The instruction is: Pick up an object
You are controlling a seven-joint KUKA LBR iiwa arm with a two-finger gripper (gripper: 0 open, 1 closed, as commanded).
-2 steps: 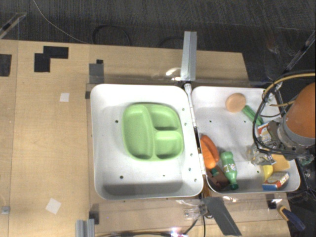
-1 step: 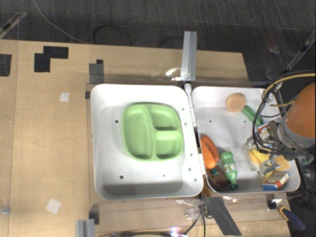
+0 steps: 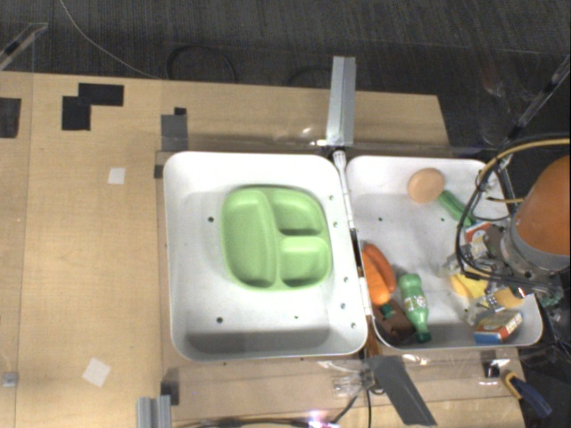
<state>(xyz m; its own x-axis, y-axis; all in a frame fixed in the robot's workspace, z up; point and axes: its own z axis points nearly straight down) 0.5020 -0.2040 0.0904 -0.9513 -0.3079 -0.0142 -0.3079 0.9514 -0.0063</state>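
The right bin (image 3: 393, 212) holds several objects. A tan egg-shaped object (image 3: 426, 185) lies at its back. An orange carrot-like piece (image 3: 378, 273) and a green bottle (image 3: 414, 303) lie along its left side, with a dark brown item (image 3: 394, 325) at the front. My gripper (image 3: 489, 303) reaches down into the bin's right front corner, over a yellow object (image 3: 466, 285) and a small blue and orange box (image 3: 498, 330). The arm's orange band (image 3: 546, 210) and cables hide much of that corner. A green stick-like piece (image 3: 451, 205) pokes out behind the arm.
The left bin (image 3: 192, 239) holds a light green divided plate (image 3: 274, 236). A metal post (image 3: 342, 96) stands behind the seam between the bins. Wooden bench surface (image 3: 80, 266) stretches to the left. Cables loop around the wrist at the right.
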